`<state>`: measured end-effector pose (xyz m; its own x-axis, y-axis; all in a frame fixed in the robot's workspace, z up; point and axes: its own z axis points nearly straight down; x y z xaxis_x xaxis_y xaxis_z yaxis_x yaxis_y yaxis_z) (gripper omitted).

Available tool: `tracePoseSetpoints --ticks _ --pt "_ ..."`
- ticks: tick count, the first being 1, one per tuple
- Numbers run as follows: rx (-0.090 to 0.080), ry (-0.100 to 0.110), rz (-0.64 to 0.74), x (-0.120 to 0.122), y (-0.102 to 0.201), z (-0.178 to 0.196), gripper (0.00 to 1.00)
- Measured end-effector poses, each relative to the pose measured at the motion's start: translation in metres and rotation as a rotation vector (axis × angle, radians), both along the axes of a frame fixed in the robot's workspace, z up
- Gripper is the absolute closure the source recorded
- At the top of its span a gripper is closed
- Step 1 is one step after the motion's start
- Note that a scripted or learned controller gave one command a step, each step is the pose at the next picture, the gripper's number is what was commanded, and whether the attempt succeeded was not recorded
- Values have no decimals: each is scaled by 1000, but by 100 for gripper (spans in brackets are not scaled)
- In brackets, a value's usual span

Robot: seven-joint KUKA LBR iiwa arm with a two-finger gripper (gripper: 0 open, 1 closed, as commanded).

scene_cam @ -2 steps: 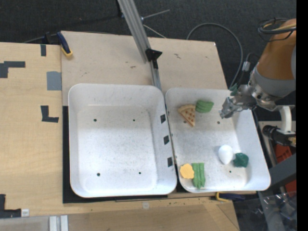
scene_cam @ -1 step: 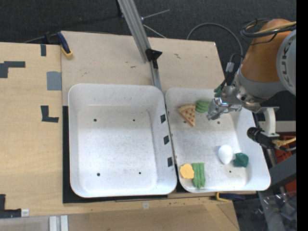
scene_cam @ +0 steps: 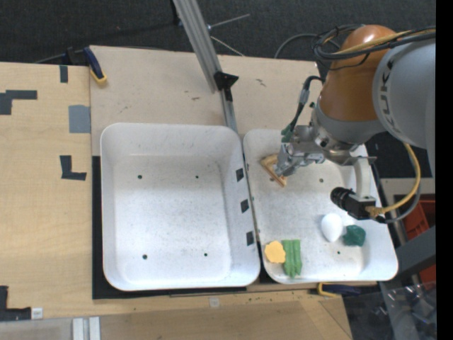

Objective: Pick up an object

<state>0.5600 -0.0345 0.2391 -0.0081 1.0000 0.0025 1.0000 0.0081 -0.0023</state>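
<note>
Gripper (scene_cam: 285,163), grasp state indeterminate, over tan wooden block (scene_cam: 273,170) at right bin's (scene_cam: 386,264) 10 o'clock wall; open speckled floor toward 5 o'clock.

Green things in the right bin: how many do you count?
2. A light green block lies at the near edge beside a yellow piece; a dark green lump sits beside a white ball. The arm may hide others.

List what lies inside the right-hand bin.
In the right bin: a tan wooden piece by the gripper, a white egg-shaped object, a dark green object, a yellow piece, a green piece. The arm covers the far corner.
</note>
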Motion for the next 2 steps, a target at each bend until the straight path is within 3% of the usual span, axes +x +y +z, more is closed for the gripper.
tracePoseSetpoints --ticks 1,2 --pt "-2 1 -2 -3 50 -11 100" --pt "-1 0 -1 10 100 -17 100"
